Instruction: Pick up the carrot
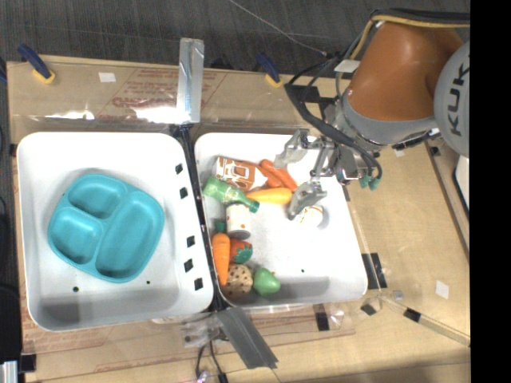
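Arm: the grey arm with its orange band (pixel 403 58) reaches in from the right, over the far right corner of the right bin.
Gripper: the gripper (pixel 307 174) hangs over the far right part of the right bin (pixel 339 254), its metal fingers (pixel 303 200) pointing down toward the bin floor.
Fingers: they stand apart, one near the far wall and one lower by the yellow piece, with nothing between them.
Carrot: the carrot (pixel 221 251) lies near the left wall of the right bin, about midway along it, orange with its thick end toward the far side; it is well apart from the gripper.
Neighbours of the carrot: a small red and green piece (pixel 241 251) touches its right side; a speckled brown ball (pixel 238 277) and a green rounded piece (pixel 267 281) lie just nearer, by the near wall.
Far cluster: a green bottle (pixel 229 192) lies tilted across the left part of the bin, beside an orange and white carton (pixel 235 171); a white cylinder (pixel 238 219) sits just below the bottle.
By the fingers: a yellow piece (pixel 270 196) and a red-orange piece (pixel 278 174) lie just left of the fingers.
Left bin: the left bin (pixel 48 294) holds a teal divided plate (pixel 105 226) with three compartments.
Tabletop: the tabletop (pixel 415 246) is pale wood, with both bins side by side on it.
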Tool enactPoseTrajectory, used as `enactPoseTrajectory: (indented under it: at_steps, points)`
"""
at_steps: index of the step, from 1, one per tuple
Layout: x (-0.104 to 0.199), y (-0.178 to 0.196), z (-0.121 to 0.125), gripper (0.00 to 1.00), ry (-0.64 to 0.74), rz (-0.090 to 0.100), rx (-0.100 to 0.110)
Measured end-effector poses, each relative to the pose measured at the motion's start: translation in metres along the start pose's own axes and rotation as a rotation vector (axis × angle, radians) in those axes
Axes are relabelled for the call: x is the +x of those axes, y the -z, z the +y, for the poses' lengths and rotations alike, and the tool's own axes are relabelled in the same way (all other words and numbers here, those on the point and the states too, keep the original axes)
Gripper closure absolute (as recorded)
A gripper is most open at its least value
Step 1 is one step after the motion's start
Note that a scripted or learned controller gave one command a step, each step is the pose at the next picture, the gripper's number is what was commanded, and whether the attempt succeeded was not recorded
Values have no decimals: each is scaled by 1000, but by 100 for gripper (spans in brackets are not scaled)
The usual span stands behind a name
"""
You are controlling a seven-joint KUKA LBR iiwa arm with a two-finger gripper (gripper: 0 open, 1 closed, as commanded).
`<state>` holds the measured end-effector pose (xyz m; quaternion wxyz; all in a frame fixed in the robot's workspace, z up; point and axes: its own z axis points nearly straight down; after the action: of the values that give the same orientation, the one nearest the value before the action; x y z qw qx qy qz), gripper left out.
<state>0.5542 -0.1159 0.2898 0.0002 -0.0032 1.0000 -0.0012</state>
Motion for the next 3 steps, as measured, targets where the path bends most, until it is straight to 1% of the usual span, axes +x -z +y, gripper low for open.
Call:
enactPoseTrajectory:
  at_steps: [1,2,3]
  points:
    - [68,-135,12,0,91,10,-5]
    - [63,-193,19,0,96,-7,1]
    - [-13,-156,-38,0,-16,-4,0]
